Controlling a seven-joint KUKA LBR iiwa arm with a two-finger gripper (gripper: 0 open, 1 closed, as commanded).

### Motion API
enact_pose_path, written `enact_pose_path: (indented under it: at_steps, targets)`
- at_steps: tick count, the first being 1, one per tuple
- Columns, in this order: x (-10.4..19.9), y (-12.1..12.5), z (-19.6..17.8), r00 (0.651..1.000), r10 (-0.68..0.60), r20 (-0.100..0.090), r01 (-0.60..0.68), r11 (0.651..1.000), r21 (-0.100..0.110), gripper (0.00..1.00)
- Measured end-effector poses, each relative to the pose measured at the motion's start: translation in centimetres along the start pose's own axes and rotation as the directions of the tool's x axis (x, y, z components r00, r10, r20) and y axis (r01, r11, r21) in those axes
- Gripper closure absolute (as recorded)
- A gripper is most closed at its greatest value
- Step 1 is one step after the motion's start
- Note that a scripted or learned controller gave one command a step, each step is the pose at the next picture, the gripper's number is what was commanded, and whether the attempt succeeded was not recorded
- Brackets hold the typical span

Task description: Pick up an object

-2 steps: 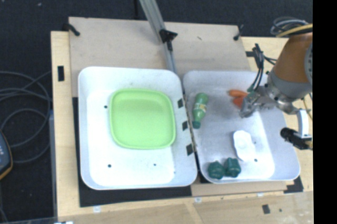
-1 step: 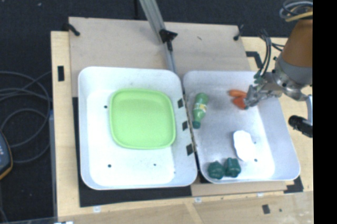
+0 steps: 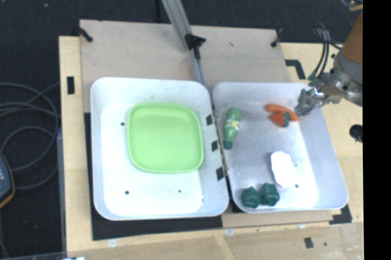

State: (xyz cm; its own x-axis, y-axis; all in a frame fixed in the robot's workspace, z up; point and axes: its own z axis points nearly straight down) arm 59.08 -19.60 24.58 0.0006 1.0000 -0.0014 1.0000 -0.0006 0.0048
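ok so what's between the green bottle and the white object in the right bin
Only bare bin floor in the camera view, between the green bottle and the white object.

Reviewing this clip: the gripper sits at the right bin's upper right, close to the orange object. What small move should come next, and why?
Probably a short shift left and down onto the orange object. The gripper sits just to that object's right near the right bin rim, and nothing shows between its fingers. That object is by far the nearest; the green bottle, white object and dark green pieces lie farther off.
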Motion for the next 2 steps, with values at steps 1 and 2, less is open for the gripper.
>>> enact_pose_path:
  at_steps: [1, 2]
  targets:
    - [-0.1, 0.1, -5.2, 1.0, -0.001, 0.0, 0.001, 1.0, 0.0, 1.0]
    - [4.4, -0.4, -3.6, 1.0, -0.003, -0.002, 0.003, 1.0, 0.005, 1.0]
